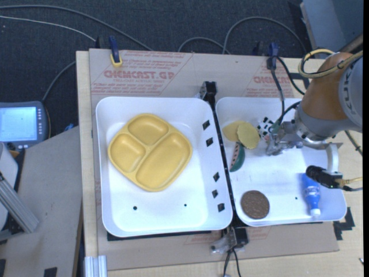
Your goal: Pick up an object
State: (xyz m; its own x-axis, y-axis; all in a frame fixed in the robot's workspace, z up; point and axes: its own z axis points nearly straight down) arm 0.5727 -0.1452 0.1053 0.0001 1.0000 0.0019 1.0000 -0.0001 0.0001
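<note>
Looking down on the worktop point(144, 68), you see two white bins side by side, and the arm point(326, 100) reaches in from 3 o'clock over the right bin point(282, 180). The gripper point(277, 145) hangs low in that bin's upper middle, at about 12 o'clock from the bin's centre. You cannot tell from this angle whether it is open or closed, and nothing is visibly held in it.

The things you could pick lie around it. A small black-and-white spotted object point(264, 127) sits just beside the gripper, at its 10 o'clock. Two pale yellow round pieces point(241, 133) overlap each other at the gripper's 9 o'clock, close to the bin's left wall. Below them, a watermelon slice point(237, 156) with a green rind lies at the bin's 9 o'clock. A brown disc point(254, 203) rests flat at the bin's 7 o'clock, well apart from the gripper. A blue bottle point(311, 195) with a white cap lies at the bin's 4 o'clock.

The left bin point(150, 209) holds a yellow divided plate point(151, 152), set flat, slightly toward 10 o'clock from its centre.
</note>
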